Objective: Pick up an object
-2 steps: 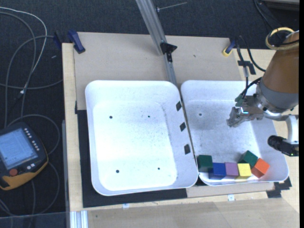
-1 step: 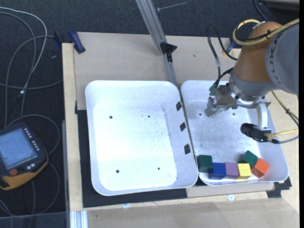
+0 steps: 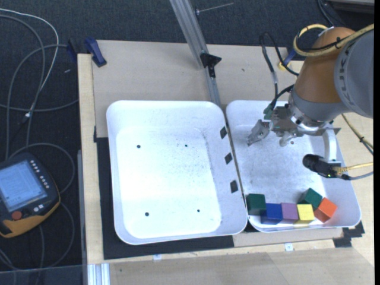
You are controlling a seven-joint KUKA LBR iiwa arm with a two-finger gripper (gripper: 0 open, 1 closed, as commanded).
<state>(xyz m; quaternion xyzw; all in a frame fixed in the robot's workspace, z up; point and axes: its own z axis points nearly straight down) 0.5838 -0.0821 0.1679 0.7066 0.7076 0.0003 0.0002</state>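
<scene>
While the grey arm (image 3: 350, 70) with its orange band reaches over the right bin (image 3: 261, 171), its metal hand (image 3: 268, 132) hangs above the bin's speckled white floor, fingers spread apart around nothing. Well apart from it, against the near rim, small matte cubes sit in a curved row: dark green (image 3: 256, 203), blue (image 3: 274, 212), lilac (image 3: 289, 211), yellow (image 3: 304, 212), orange (image 3: 326, 209), another green (image 3: 312, 196). The left bin (image 3: 160, 165) is smooth, rounded plastic on the pale wooden bench (image 3: 148, 70).

Robotics lab: teach pendant (image 3: 24, 190), cables (image 3: 35, 52).
</scene>
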